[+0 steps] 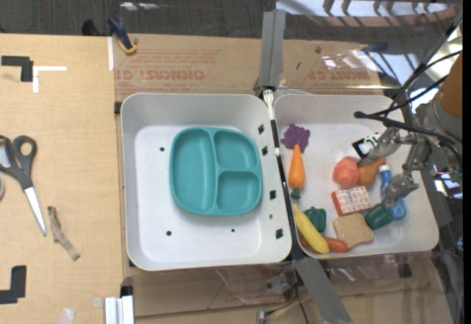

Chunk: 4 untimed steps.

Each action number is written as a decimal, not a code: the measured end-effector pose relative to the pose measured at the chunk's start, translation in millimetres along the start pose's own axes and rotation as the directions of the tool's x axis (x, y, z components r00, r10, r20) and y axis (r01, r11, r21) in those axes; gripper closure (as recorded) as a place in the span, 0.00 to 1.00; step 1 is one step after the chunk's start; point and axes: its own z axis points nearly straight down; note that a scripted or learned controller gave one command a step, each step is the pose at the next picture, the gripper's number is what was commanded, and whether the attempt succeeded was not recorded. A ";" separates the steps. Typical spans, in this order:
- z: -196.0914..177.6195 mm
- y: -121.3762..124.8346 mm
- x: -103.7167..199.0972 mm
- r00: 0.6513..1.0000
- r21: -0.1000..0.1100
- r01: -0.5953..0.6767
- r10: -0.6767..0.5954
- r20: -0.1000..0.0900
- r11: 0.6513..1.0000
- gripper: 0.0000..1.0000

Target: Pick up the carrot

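Observation:
The carrot (296, 167), orange with a green top, lies lengthwise near the left wall of the right bin (324, 110), just below a purple bunch of grapes (296, 136). My gripper (389, 168) hangs over the right side of that bin, well to the right of the carrot. It is open, with one finger (380, 146) up and the other (399, 188) down. Between and beneath the fingers I see a small blue bottle (385, 177) and an orange piece (370, 168), neither of them gripped.
Around the gripper lie a round peach-coloured fruit (345, 171), a red and white box (352, 199), a toast slice (353, 230), a green item (378, 217), a banana (311, 231) and a green pepper (316, 217). The left bin (140, 168) holds a teal divided plate (216, 171).

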 end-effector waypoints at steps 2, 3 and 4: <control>154.1 52.7 -88.5 0.956 0.000 -0.293 0.293 0.002 0.956 0.00; 143.7 53.2 -90.0 0.957 0.001 -0.289 0.289 0.007 0.957 1.00; 124.3 34.9 -76.7 0.884 0.001 -0.468 0.468 0.001 0.884 1.00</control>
